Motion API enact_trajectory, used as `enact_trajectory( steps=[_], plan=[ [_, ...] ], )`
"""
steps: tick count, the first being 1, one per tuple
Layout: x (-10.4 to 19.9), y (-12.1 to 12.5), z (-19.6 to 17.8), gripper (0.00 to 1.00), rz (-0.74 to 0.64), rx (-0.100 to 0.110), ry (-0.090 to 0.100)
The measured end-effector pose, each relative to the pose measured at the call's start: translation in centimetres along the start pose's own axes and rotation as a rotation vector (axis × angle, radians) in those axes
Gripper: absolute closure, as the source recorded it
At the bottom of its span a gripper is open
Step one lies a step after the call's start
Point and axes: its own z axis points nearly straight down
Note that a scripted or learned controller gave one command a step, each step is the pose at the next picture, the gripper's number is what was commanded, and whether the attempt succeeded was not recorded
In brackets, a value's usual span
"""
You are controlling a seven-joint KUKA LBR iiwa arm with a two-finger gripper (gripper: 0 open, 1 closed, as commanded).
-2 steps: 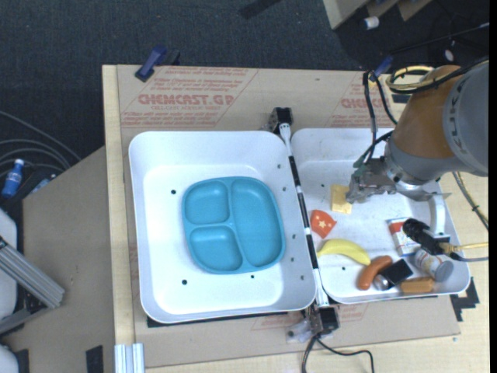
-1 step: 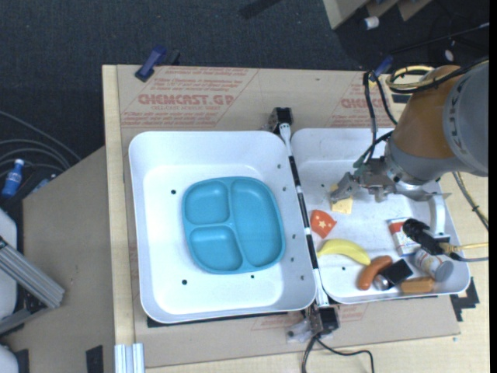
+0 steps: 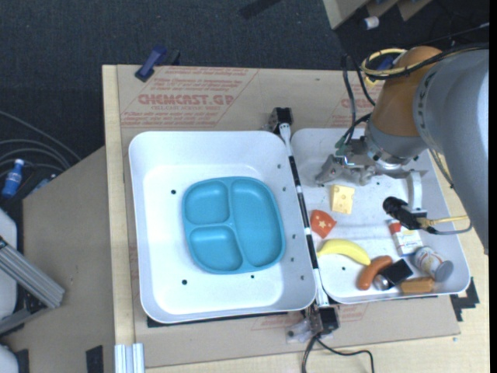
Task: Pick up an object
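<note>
My gripper (image 3: pixel 344 172) hangs low over the far part of the right bin (image 3: pixel 311 142), with its fingers spread open and nothing between them. A yellow cheese wedge (image 3: pixel 342 199) with holes lies just in front of the fingertips, apart from them. Nearer the front lie a red wedge-shaped piece (image 3: pixel 323 222), a yellow banana (image 3: pixel 344 249) and an orange-brown sausage (image 3: pixel 374 270). The grey arm with its orange band (image 3: pixel 404 92) comes in from the upper right.
The left bin (image 3: pixel 155 286) holds a blue divided plate (image 3: pixel 231 224). In the right bin's front right corner crowd a small black block (image 3: pixel 399 271), a brown stick (image 3: pixel 418 286), a grey-capped bottle (image 3: pixel 431 261) and a red-and-white packet (image 3: pixel 405 238). A blue clip (image 3: pixel 151 64) lies on the bench's far edge.
</note>
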Motion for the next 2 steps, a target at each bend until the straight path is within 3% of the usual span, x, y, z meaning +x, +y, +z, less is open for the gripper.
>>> enact_trajectory(
  steps=[1, 2],
  plan=[
    [-0.01, 0.06, -1.05, 1.0, -0.001, -0.002, -0.002],
    [0.0, 0.05, -1.04, 0.0, -0.001, -0.001, -0.002]
  ],
)
